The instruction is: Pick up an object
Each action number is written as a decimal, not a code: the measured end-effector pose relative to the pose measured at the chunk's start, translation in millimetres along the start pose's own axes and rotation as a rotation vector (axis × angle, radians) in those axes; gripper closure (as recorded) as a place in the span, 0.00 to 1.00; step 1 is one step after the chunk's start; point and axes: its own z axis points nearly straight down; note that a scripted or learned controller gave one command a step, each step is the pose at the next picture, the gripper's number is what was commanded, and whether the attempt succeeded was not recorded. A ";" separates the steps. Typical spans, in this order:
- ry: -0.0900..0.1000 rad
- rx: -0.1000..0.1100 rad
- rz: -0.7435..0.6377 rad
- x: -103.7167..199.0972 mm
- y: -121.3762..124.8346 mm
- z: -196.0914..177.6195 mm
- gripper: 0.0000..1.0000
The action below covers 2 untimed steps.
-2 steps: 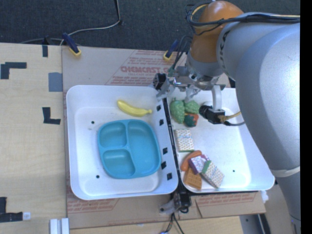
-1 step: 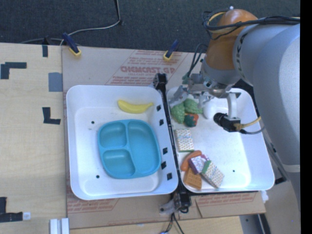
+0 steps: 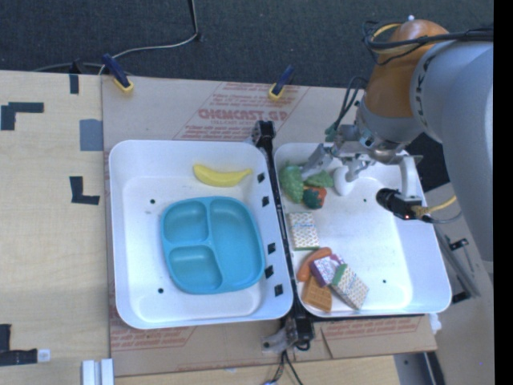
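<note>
Fingers [image 3: 315, 161] of the grey two-finger gripper [image 3: 327, 173] stood apart, with nothing between them, low over the far-left corner of the right white bin [image 3: 377, 235]. One finger reached toward the green leafy toy vegetable [image 3: 292, 181] and the other hung closer to the bin's middle. The toy lay just beside the nearer finger; whether they touched could not be made out. A small orange-red piece [image 3: 314, 198] sat against the toy's near side.

That corner looked like the target: the arm had been tilted in from the right so the open jaws could straddle something lying close to the bin wall, where a straight-down approach would likely foul the rim. No object had yet been gripped, so the pick seemed to be at the closing stage at best.

The other candidates lay nearer the camera in the same bin. They were a small pale checked packet [image 3: 304, 231] and, well apart from the gripper, a tight heap of an orange carrot-shaped toy [image 3: 315, 263], a purple block [image 3: 327, 270], a green-and-white box [image 3: 349, 288] and a tan waffle-like piece [image 3: 318, 297]. Crowded so, these would have been harder to single out.

The left white bin [image 3: 120, 215] held a yellow toy banana [image 3: 220, 176] and a blue divided plastic plate [image 3: 212, 243], far from the arm's reach at that moment.
</note>
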 end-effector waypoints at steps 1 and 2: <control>0.001 0.002 0.000 -15.0 6.4 78.8 0.00; 0.017 0.047 -0.004 -16.0 33.2 99.0 0.00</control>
